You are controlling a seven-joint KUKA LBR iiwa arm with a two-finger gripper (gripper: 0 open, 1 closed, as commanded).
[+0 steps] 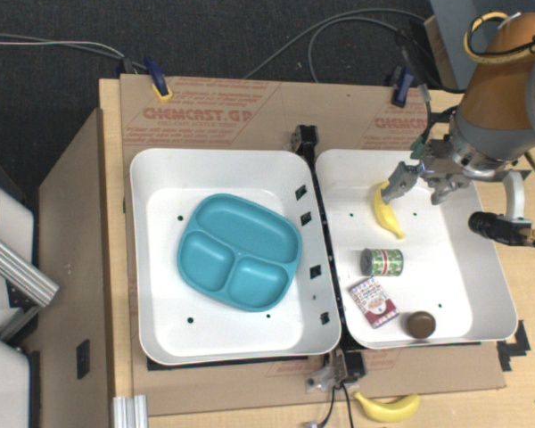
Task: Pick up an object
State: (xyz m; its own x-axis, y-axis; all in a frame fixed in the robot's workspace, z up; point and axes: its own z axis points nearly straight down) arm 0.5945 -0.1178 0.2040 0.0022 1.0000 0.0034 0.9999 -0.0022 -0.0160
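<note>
Bench: brown board, printed red lettering, blue clamps at its far edge.

Left bin: white, shallow; holds one teal divided plate, three compartments, lying flat near the middle.

Right bin: white, shallow, touching the left bin along a row of black clips.

My arm: orange band above grey wrist, reaching in over the right bin's far side.

My claw: hanging over the far part of the right bin, fingers spread apart, nothing between them; one fingertip just above the banana's upper end.

Banana: yellow, in the right bin, far-left part.

Card packet: red and white, near edge of the right bin.

Can: green label, on its side, between banana and packet.

Brown round thing: just right of the packet.

Second banana: on the bench outside the bins, near edge.
</note>
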